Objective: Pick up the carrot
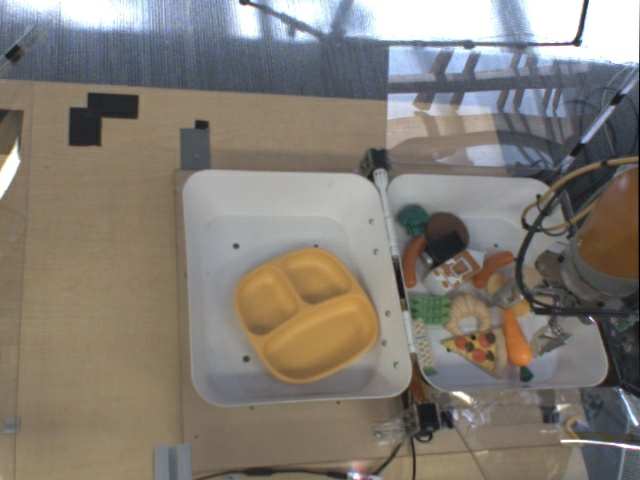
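While the hand (548, 336) hovers, grip unreadable, carrot (516, 341) just beside it

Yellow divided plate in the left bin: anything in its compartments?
The yellow divided plate sits in the left bin with nothing visible in any of its three compartments. The bin floor under the plate is covered, so unknown. The toys, carrot included, are in the right bin.

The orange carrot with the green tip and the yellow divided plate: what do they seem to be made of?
The orange carrot with the green tip, in the right white bin, looks like moulded plastic: flat, even colour, smooth surface, probably toy food. The yellow divided plate, in the left white bin, also looks plastic: one uniform colour, rounded moulded compartments, a soft sheen.
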`<state>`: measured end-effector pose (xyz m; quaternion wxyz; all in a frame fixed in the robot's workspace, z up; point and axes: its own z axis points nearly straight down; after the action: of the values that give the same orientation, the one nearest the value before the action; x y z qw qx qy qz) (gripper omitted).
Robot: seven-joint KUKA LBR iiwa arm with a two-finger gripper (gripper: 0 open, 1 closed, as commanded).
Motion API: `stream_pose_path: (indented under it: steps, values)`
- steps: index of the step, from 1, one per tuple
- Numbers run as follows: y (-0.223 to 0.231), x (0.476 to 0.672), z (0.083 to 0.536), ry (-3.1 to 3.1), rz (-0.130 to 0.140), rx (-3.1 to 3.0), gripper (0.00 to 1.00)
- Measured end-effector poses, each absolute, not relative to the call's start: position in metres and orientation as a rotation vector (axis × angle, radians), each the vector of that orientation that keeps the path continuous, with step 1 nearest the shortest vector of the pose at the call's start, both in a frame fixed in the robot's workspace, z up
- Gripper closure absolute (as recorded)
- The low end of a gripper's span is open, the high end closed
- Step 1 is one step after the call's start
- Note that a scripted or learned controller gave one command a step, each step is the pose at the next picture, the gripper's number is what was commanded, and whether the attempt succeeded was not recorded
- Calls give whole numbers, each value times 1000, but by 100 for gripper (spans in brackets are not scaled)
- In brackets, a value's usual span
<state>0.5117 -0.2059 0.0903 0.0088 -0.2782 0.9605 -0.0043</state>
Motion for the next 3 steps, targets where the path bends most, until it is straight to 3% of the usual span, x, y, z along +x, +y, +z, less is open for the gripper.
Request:
stream_pose_path:
  steps: [1,2,3]
  values:
    - [-205,516,104,2990,-23,-878,100]
    - [-205,516,103,2990,-22,-879,0]
    - [-205,505,90,2884,-15,-1204,0]
